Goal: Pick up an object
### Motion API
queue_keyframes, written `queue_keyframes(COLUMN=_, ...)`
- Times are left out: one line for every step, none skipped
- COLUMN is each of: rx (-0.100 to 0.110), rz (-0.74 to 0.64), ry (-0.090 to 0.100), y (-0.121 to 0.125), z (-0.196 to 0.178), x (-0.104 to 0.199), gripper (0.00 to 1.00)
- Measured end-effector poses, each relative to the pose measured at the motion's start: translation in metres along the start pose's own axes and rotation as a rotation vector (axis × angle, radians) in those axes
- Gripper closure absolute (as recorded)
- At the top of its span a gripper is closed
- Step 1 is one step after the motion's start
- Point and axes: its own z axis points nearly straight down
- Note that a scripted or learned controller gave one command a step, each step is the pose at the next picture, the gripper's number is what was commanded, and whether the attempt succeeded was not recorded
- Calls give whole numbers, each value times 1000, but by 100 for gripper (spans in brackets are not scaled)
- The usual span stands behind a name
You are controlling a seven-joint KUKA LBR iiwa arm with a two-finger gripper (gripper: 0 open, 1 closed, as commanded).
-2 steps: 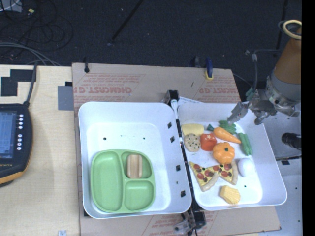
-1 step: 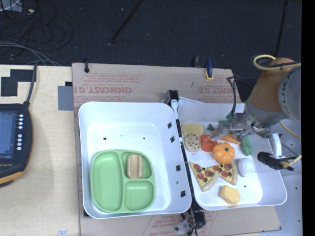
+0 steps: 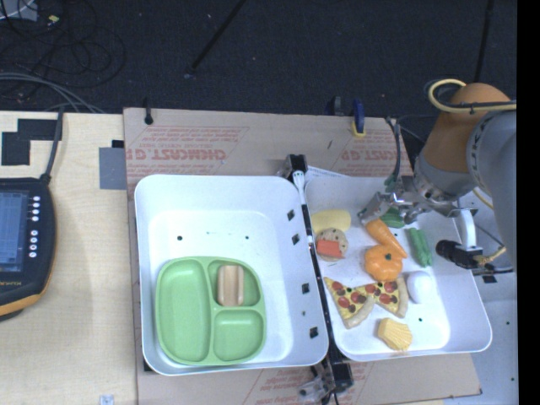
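My gripper point(image 3: 381, 208) hangs low over the back of the right bin point(image 3: 460, 332), just above the upper end of an orange carrot point(image 3: 386, 234). I cannot make out anything held in it. Around the carrot lie an orange pumpkin point(image 3: 384, 263), a green pod point(image 3: 418, 245), a white egg point(image 3: 418, 287), two pizza slices point(image 3: 354, 299) point(image 3: 391, 294), a yellow ridged piece point(image 3: 394, 334), a pale yellow piece point(image 3: 331, 220) and a round red-and-tan piece point(image 3: 331, 246).
The left bin point(image 3: 211, 201) holds a green divided tray point(image 3: 181, 310) with a tan bread-like piece point(image 3: 229, 283) in its upper right section. A ridge with black clips point(image 3: 304, 251) separates the bins. A black pendant point(image 3: 21, 239) lies on the bench at the left.
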Motion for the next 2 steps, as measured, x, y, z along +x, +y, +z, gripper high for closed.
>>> queue_keyframes(rx=22, rz=8, ry=9, y=-51, z=6, x=33, gripper=0)
queue_keyframes(rx=21, rz=9, ry=9, y=-87, z=5, x=56, gripper=0)
